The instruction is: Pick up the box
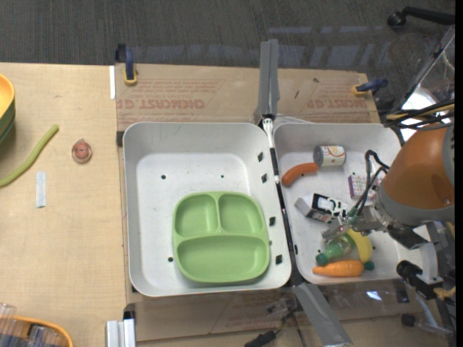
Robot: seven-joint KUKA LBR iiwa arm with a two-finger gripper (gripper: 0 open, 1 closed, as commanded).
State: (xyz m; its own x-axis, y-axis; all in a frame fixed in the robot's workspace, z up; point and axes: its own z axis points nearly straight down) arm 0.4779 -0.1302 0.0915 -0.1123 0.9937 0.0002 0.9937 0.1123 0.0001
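Camera view, taking the green divided plate [221,236] as landmark: lying flat in the left white bin [145,194], three compartments up, nothing on it. Just right of the plate, across the two touching rims, the right white bin [289,139] crowded with small things. Right of the plate and nearest it in that bin, the box [323,207], small, black and white, lying flat near the bin's middle, untouched and apart from the gripper. Up and right of the plate, an orange curved piece [299,173], and beyond it a small can [329,155] on its side. Right and slightly below the plate, a carrot [338,269] along the near rim, a green item [333,252] just above it, a yellow item [360,246] beside that. Farther right, the grey arm with its orange band [427,172] reaching over the bin, gripper [346,228] low between the box and the yellow item; spread of the fingers impossible to tell, nothing seen between them. Far left of the plate, on the bare surface [58,266], a long green bean-like strip [32,157] and a small pink round thing [82,151]
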